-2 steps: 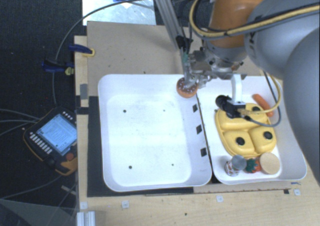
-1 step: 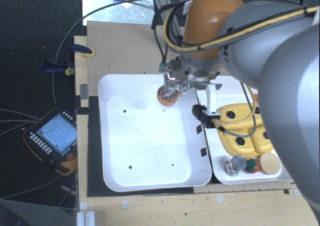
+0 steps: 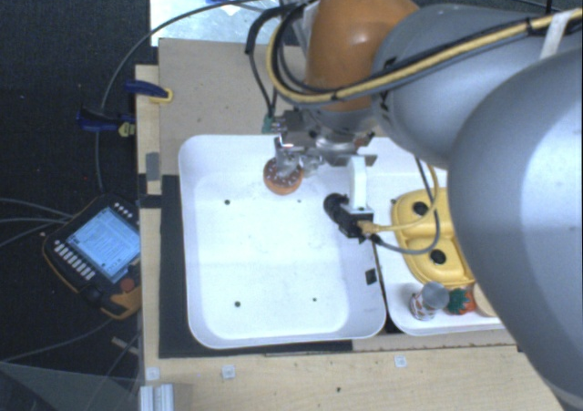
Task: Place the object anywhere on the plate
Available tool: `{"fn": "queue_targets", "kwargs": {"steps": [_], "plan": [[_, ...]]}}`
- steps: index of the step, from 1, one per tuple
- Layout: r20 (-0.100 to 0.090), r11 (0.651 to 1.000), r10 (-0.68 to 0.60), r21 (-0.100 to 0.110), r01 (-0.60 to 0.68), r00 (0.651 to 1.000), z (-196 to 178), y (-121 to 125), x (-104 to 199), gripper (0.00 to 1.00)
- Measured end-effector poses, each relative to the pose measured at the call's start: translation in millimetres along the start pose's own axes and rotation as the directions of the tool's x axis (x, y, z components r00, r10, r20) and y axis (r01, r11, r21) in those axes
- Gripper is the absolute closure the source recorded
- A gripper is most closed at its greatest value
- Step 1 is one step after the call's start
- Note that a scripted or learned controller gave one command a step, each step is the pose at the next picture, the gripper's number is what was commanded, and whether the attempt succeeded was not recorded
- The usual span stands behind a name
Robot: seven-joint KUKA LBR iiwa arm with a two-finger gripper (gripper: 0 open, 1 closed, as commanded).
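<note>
While the arm is reaching over the left bin point(image 3: 209, 309), the tool point(image 3: 290, 163) is sitting right above a small brown object point(image 3: 283, 178). The yellow plate point(image 3: 428, 245) is waiting in the right bin. I think grabbing comes next, then moving right.

Grey arm point(image 3: 492, 118); orange band point(image 3: 355, 31); yellow cable point(image 3: 437, 54).

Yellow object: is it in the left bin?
No. The yellow object lies in the right bin, while the gripper hangs over the left bin.
</note>
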State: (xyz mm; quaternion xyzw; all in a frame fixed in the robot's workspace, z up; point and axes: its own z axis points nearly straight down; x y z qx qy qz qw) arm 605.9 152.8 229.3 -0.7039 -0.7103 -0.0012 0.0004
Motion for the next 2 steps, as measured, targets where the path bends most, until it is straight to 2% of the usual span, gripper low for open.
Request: {"fn": "queue_targets", "kwargs": {"steps": [1, 2], "plan": [[0.002, 1.0, 0.006, 0.001, -0.006, 1.0, 12.2, 1.6, -4.2, 1.0], [0.002, 1.0, 0.006, 0.001, -0.006, 1.0, 11.8, 1.7, -4.3, 0.0]]}}
